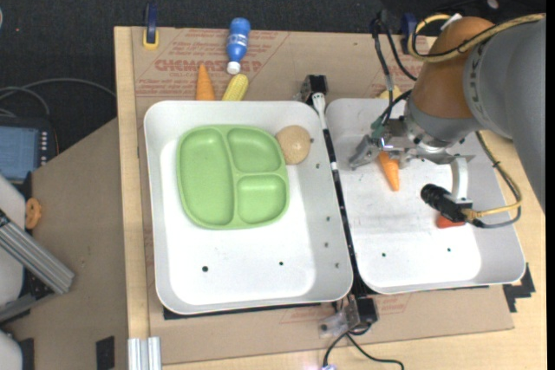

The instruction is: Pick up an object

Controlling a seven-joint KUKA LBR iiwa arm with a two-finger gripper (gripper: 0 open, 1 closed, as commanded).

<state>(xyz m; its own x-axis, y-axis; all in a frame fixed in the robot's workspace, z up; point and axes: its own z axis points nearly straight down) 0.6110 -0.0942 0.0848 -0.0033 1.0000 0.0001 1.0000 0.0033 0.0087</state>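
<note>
Carrot (pixel 392 174) in right bin (pixel 486 269), between open fingers of hand (pixel 381 153).

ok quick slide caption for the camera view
KUKA arm's gripper over an orange carrot in the right bin; green tray in the left bin.
</note>
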